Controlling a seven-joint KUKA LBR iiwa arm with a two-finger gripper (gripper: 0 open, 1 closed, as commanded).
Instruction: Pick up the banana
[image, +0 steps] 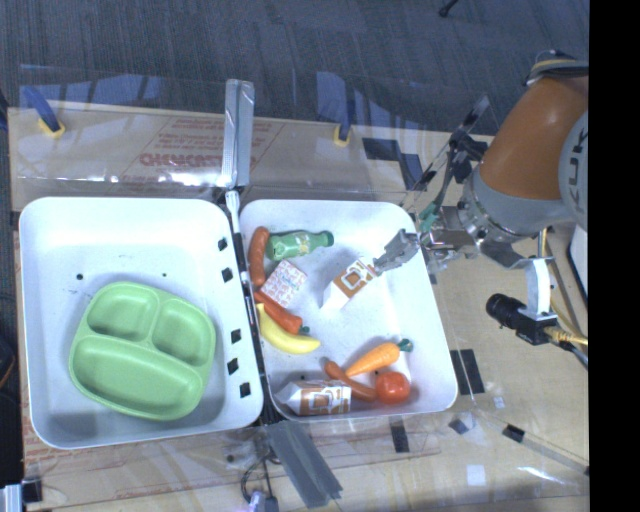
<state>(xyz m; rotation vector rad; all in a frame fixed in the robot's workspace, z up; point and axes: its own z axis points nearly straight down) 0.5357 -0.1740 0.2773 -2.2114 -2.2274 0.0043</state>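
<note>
Two bins (40, 300); one banana (285, 338); two carrots (373, 358).

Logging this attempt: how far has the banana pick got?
Done: nothing; the banana lies in the right bin, by its left wall. In hand: the gripper is over that bin's upper right, beside the small carton, away from the banana. Left: reach it, grasp, lift.

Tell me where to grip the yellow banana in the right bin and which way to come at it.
Probably grip the yellow banana at its lower right half, from above, fingers across its narrow width. It lies flat; its upper end sits against the red chilli pepper and near the bin wall, so that end looks crowded.
</note>
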